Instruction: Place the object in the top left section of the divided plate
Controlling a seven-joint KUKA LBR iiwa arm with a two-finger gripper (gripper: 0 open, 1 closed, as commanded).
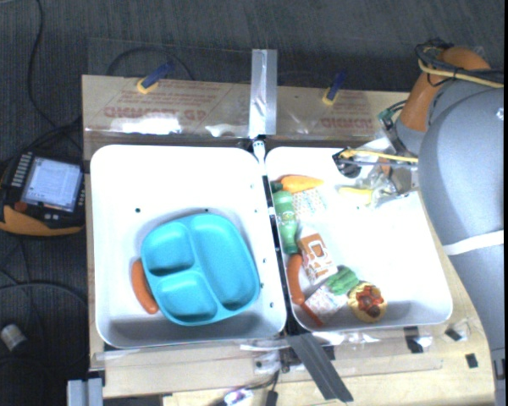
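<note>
Divided plate (201,266) sits bare in the left bin (118,176), and no object has been picked out of the right bin (406,252) yet.

Judging by this, the step is the pick: the hand (368,176) hovers at the right bin's upper edge, and I honestly can't tell how far open it is or whether it's got anything, it's just a blurry tangle of metal and yellow. The task doesn't say which object, so I'd go for something loose like the carrot (298,182) up top instead of the packed pile along the divider. Drop it in the plate's upper-left pocket, low and centred so it doesn't roll. The sausage (142,287) beside the plate is half tucked under its rim, and the arm (470,184) cuts off the bin's right side.
</note>
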